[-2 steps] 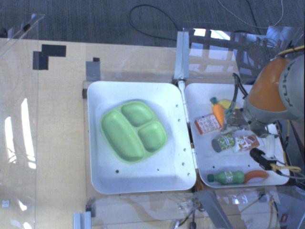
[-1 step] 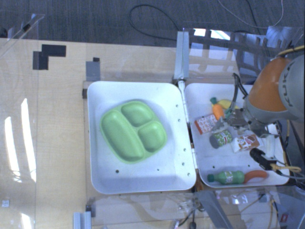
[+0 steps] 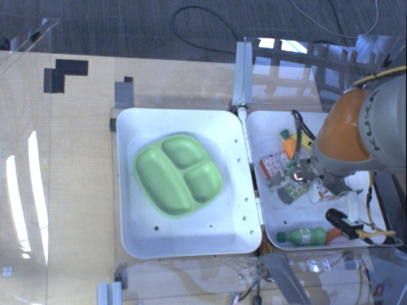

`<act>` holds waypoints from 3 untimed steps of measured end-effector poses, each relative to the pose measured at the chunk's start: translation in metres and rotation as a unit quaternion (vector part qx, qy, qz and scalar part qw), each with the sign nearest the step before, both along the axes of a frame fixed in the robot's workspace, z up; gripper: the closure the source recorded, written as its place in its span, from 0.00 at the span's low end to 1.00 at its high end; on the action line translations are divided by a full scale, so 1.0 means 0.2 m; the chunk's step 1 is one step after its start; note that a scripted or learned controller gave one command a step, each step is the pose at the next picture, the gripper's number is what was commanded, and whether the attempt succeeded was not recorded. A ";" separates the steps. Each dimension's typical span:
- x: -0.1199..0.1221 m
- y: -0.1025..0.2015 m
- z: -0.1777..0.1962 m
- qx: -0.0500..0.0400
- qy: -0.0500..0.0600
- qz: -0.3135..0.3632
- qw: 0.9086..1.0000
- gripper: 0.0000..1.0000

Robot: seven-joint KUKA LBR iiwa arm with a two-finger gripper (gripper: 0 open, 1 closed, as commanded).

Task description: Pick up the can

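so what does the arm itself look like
The arm is thick, rounded and grey, with a glossy orange band bulging above the wrist. Below the band it narrows to a small metallic hand. A thin black cable loops beside the wrist.

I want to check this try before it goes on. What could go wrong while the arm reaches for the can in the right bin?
1. The can seems to lie tilted on its side just below the gripper; being round, it may roll or slip away when pressed.
2. A red and white packet and a white item lie close on either side of the can, so the gripper might catch one of them instead.
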State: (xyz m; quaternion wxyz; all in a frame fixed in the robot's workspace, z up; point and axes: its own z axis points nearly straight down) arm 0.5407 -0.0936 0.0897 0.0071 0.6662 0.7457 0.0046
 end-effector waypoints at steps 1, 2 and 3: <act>0.02 0.01 0.06 0.001 -0.005 0.001 1.000 1.00; 0.02 0.01 0.06 0.001 -0.004 0.001 1.000 0.00; -0.24 0.03 0.00 0.000 -0.001 0.046 0.999 0.00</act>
